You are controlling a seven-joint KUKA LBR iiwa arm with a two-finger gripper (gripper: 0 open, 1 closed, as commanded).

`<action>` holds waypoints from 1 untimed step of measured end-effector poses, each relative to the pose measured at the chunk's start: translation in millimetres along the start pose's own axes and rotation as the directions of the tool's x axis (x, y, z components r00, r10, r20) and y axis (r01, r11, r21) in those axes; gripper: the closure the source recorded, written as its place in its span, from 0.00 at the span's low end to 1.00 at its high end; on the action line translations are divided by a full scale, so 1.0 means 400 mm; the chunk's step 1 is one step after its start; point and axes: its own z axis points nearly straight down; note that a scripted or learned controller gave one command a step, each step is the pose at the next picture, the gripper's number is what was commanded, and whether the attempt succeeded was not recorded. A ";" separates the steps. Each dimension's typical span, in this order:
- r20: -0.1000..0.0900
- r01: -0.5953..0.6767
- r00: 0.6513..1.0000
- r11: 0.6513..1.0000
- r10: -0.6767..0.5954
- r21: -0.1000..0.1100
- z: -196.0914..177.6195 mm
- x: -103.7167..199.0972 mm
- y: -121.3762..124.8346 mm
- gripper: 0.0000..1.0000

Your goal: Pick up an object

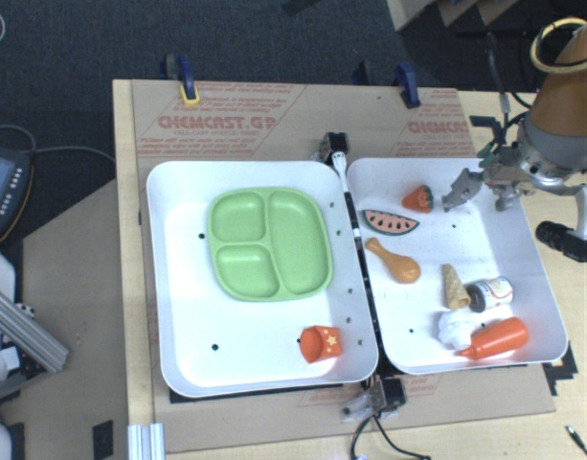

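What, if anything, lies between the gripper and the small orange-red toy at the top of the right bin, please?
Nothing visible does. The gripper hangs just right of the orange-red toy, with bare white bin floor between them. The watermelon slice lies below the toy, off that line.

This is a robotics lab or test cell, not a home or a kitchen. The counter (274,127) is a bare board still covered in brown protective paper printed with red lettering, held down at its far edge by blue and yellow spring clamps (186,78). Two shallow white plastic bins (178,286) sit side by side on it, joined by black fittings with loose cables (384,429) trailing off the near edge. Dark carpet (130,17) covers the floor. A grey industrial arm with an orange band (559,113) reaches in from the right, and a black handheld control pendant (4,190) rests at the left.
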 end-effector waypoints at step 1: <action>-0.001 0.000 1.000 1.000 0.000 0.001 0.108 0.006 -0.006 0.00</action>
